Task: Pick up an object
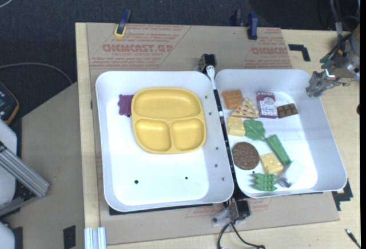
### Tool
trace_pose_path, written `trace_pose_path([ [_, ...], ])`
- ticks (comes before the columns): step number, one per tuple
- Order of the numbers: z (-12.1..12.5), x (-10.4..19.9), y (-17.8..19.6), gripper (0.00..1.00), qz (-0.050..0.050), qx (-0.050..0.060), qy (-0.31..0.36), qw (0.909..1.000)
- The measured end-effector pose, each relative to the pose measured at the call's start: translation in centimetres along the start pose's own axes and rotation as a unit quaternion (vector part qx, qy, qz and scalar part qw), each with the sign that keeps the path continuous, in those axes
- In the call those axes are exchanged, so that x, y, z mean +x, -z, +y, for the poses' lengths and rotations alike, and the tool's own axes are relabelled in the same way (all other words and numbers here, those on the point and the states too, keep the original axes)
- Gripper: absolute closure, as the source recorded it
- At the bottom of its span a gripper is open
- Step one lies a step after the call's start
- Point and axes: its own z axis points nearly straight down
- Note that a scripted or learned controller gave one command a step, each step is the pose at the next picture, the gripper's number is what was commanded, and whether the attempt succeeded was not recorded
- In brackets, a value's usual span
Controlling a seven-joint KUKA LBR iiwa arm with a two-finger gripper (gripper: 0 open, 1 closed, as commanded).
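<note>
My pincer (318, 83) hangs at the right bin's (320, 145) far right rim; I can't tell its state. The food toys sit left of it. I'd go for the brown cookie (246, 155) (it lies apart), coming straight down.

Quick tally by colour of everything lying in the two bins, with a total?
Yellow: 4 (divided tray, cheese wedge, block, cube)
Green: 3
Brown: 3 (cracker, cookie, chocolate)
Purple: 1
Maroon packet: 1
Total: 12
</note>
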Motion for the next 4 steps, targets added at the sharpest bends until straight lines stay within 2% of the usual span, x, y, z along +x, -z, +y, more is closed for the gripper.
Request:
trace_pose_path([
  [2, -5.9, 9.9, -0.9, 1.0, 0.003, 0.005, 0.002, 1.0],
  [4, -10.1, 19.8, -1.4, 1.0, 0.003, 0.005, 0.002, 1.0],
])
